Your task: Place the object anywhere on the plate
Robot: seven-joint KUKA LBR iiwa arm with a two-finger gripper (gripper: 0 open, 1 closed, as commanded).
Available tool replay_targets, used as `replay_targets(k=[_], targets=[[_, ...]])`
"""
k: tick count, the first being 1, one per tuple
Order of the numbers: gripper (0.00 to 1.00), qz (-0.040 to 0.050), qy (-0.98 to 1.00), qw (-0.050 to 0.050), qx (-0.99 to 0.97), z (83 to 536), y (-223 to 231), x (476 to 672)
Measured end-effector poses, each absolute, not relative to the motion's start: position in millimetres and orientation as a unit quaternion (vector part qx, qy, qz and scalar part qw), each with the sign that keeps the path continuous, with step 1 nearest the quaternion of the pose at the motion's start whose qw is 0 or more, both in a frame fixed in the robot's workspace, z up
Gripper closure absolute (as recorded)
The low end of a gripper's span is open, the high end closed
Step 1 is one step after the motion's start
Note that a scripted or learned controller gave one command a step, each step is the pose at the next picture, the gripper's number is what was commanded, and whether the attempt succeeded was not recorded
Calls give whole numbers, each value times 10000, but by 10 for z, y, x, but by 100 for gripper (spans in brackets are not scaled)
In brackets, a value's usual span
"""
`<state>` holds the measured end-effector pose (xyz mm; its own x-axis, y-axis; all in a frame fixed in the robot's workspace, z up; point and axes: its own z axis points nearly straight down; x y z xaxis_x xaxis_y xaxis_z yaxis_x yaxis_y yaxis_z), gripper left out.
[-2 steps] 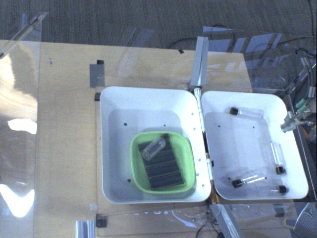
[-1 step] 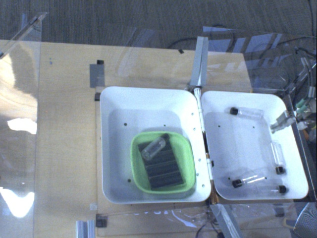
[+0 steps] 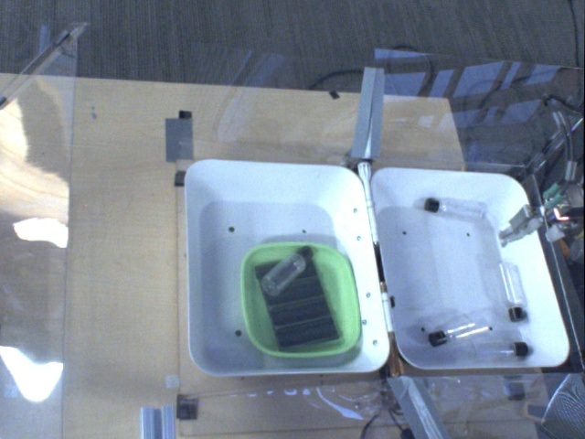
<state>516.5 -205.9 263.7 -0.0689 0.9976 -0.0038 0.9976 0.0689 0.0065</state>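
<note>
A clear vial lies tilted on the green plate in the left bin, resting across the plate's dark ridged insert. At the right bin's right rim sits the gripper; whether it is wide or narrow, I cannot tell. Four more vials lie along that bin's edges.

pale wooden bench, dark grey ribbed floor beyond, bright glare at left

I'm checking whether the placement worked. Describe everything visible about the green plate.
The green plate is a square, lime, plastic-looking dish with rounded corners and a raised rim. It sits flat in the left bin, toward its near right corner. A dark ribbed block lies in it, with a clear vial on top.
</note>
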Motion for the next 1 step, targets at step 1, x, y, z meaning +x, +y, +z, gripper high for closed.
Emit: replay_targets(k=[1], targets=[[100,29,7340,83,6790,2761,-2047,5195]])
